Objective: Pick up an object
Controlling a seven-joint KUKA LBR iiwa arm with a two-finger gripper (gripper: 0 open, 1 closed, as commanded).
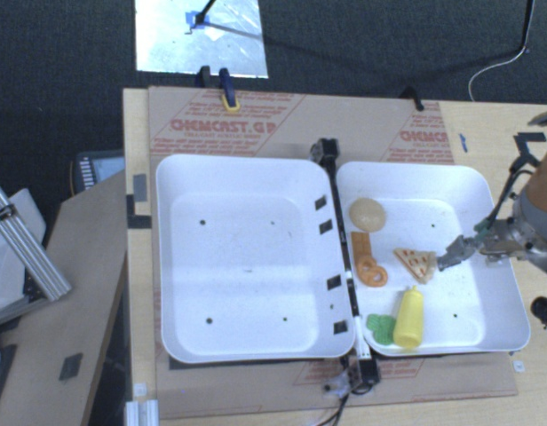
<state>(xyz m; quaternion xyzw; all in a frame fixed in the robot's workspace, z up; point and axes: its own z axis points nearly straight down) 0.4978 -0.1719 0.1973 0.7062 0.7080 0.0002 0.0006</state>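
Right bin (433, 207): I see all the loose items here, gathered along its left wall and lower left corner.
Left bin (247, 256): white, shallow, sits at frame centre-left, touching the right bin along a dark hinge strip (340, 247).
Round tan piece (367, 213): a pale bun-like lump at the upper left of the right bin, near the divider.
Orange piece (367, 263): flat, with a ring-shaped end, lying just below the tan lump and close against the left wall.
Yellow bottle (409, 318): lies lengthwise in the lower part of the bin, cap end pointing up-frame; a green item (379, 327) lies just beside it on its left.
Waffle-like wedge (416, 262): the thing nearest my gripper; a small tan triangle with a criss-cross pattern, mid-bin, between the orange piece and the gripper tip.
Gripper (453, 254): reaches in from the right edge, its dark tip low over the bin floor just right of the wedge. I cannot tell from this angle how its tip is set, and I see nothing held.
Obstructions: the orange piece and bottle sit near the wedge but apart from it.
Surroundings: brown printed cardboard (282, 122) under both bins; a shiny sheet (202, 25) at upper left.
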